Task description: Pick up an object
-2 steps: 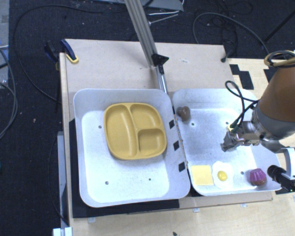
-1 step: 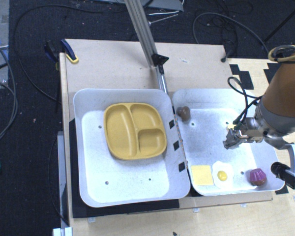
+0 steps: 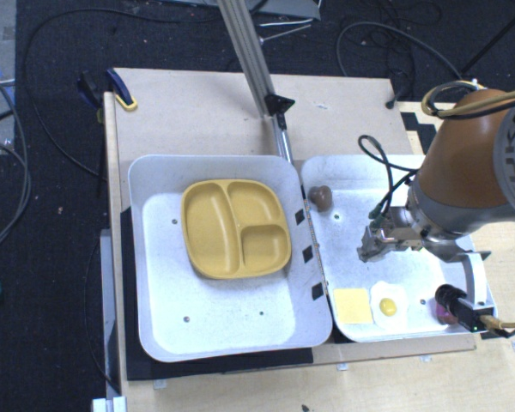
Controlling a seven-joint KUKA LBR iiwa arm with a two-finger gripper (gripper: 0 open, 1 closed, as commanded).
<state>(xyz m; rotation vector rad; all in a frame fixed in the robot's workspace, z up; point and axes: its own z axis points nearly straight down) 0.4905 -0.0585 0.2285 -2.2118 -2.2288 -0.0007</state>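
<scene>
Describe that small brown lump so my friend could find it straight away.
Look at the right-hand white bin, the one the grey arm hangs over. The small brown lump sits at its far left corner. Unlike the flat yellow square and fried egg at the near edge, it is rounded, dark, and alone.

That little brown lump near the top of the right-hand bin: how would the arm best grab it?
The brown lump looks small and rounded, so I'd grip it across its middle, coming straight down from above. It sits close to the right bin's left wall, so the fingers probably fit best placed on its near and far sides, along that wall. The end effector hangs lower in the bin.
</scene>
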